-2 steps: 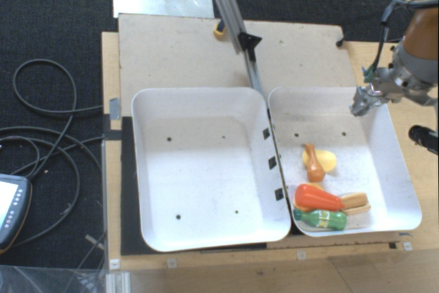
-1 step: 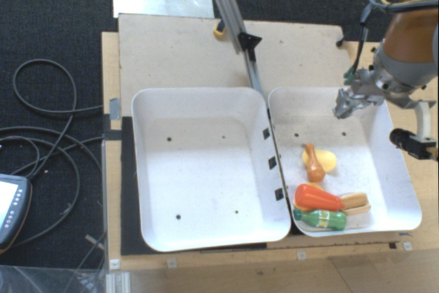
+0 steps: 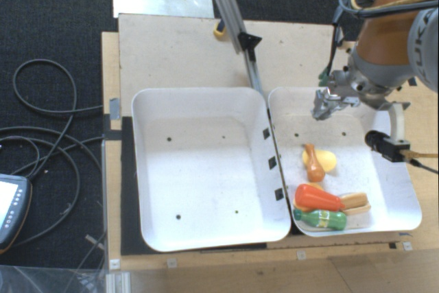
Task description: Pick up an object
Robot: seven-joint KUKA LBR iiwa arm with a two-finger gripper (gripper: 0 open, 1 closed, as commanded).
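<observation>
Hand [image 3: 325,108] hangs over right bin [image 3: 405,182], far end; finger state cannot be determined. Carrot [image 3: 318,199], green bottle [image 3: 322,219] and yellow piece [image 3: 326,160] lie apart, toward near end. Lettering illegible.

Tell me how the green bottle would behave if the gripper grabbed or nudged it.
The green bottle lies on its side, so it would probably roll if nudged. It looks glossy and rounded, so it may slip between fingers. It sits against the carrot and the bin's front wall, leaving little room around it.
</observation>
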